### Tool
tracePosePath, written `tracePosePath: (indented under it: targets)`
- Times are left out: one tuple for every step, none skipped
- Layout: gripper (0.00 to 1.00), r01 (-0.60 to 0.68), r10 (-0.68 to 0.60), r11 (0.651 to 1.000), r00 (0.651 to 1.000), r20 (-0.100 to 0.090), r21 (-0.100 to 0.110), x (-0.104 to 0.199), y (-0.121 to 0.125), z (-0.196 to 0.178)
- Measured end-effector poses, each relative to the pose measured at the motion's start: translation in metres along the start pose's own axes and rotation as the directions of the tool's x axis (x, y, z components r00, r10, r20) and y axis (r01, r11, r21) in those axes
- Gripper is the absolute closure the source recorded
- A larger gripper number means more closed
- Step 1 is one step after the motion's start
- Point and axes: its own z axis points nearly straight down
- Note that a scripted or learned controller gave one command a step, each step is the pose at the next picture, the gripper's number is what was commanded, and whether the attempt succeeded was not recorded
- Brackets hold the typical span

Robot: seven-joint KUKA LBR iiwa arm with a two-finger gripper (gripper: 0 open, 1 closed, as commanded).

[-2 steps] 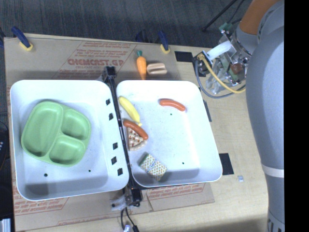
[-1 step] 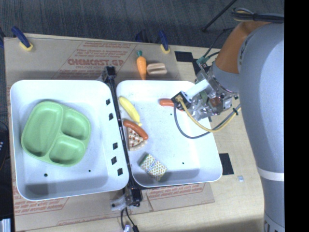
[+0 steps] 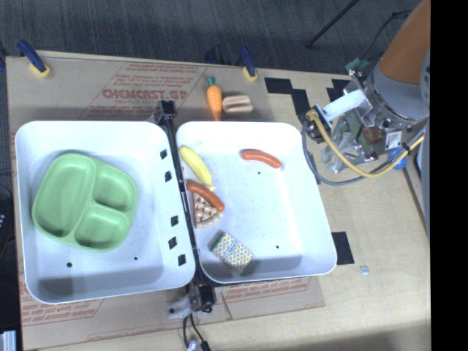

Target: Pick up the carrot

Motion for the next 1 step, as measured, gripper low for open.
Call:
tracePosePath:
  targets:
    - [1.0,0.036,-0.036,0.999,0.999,0.004,0.003,-0.0377,-0.022,0.1514]
